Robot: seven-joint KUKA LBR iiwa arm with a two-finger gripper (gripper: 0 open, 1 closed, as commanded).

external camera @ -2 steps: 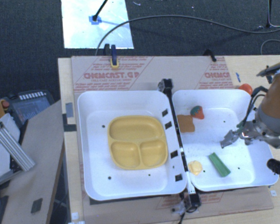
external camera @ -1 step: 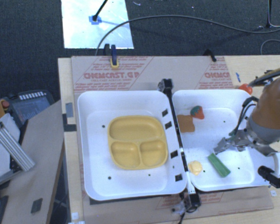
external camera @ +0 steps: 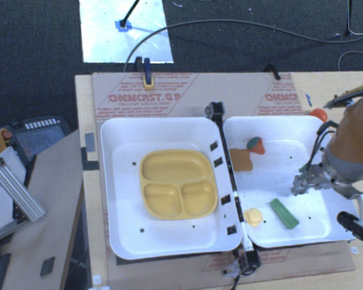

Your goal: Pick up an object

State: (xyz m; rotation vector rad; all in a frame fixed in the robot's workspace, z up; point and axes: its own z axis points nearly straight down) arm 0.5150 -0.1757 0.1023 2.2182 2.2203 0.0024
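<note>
In the camera view, the tool (external camera: 300,185) hangs over the right bin (external camera: 307,235), near its right side, at the end of the grey arm (external camera: 351,147). Whether it is open or closed cannot be told, and nothing shows in its grip. A green block (external camera: 284,213) lies just below and left of it on the bin floor. Further left sit a yellow piece (external camera: 253,216), a brown piece (external camera: 241,160) and a red-and-green piece (external camera: 255,145). The left bin (external camera: 120,193) holds a yellow divided plate (external camera: 176,184).
</note>
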